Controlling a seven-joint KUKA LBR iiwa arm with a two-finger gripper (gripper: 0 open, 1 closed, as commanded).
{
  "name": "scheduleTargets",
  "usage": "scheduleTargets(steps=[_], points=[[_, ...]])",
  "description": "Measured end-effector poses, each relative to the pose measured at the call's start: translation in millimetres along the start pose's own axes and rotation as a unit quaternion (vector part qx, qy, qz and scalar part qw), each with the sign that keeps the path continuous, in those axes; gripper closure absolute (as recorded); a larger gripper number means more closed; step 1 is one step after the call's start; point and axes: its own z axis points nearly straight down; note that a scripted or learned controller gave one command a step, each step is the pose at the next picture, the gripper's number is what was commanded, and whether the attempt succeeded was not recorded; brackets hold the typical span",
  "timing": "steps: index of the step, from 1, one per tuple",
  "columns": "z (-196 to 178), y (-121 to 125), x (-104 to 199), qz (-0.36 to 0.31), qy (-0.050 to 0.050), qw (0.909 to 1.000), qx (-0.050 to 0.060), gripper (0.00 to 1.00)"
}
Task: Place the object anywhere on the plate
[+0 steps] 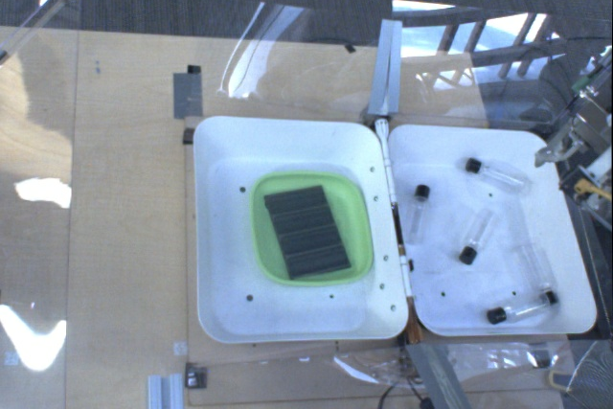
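Note:
A green plate point(359, 223) sits in the middle of the left white bin point(220, 235). A dark grey ribbed block point(306, 232) lies flat on the plate. In the right white bin point(436, 302) lie several clear vials with black caps: one at the far side point(493, 172), one near the left wall point(418, 211), one in the middle point(473, 238) and one at the near right point(522, 306). My gripper point(567, 147) hangs at the right edge of the view, over the right bin's far right corner, apart from every vial.
A grey metal post point(387, 72) stands behind the seam between the two bins. A small dark bracket point(188, 93) sits on the wooden bench behind the left bin. Cables and clear plastic lie at the bench's front edge point(450, 369).

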Motion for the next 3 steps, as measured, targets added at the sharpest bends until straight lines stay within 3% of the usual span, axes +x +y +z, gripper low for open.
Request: scheduleTargets(steps=[1, 2, 3], points=[[-59, -17, -23, 0.047, 0.001, 0.9989, -0.002, 0.0], [-32, 28, 49, 0.0, 0.0, 1.0, -0.001, 0.0], [-75, 22, 16, 0.034, 0.001, 0.9994, -0.003, 0.0]])
